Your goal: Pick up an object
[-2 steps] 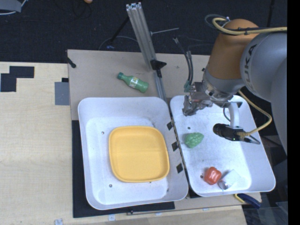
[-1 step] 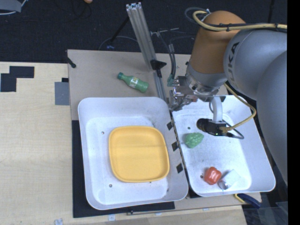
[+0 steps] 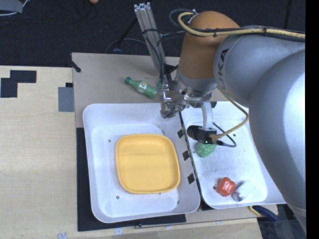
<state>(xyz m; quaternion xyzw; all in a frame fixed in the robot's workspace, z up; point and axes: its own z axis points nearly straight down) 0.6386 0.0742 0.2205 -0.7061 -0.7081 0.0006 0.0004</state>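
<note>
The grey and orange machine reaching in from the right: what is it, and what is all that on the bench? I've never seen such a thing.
That is a robot arm, grey with an orange band above its wrist. At its tip sits a gripper, a claw for picking things up. The one picture comes from a camera fixed above the bench, looking down at a slant. Two shallow white bins stand side by side. The left bin holds a square yellow plastic plate. The right bin holds a small green lump, a small red object and a tiny grey piece beside it. A green plastic bottle lies on the bench beyond the bins. The gripper hangs over the far edge of the left bin, near the divide. I see nothing held in it.
</note>
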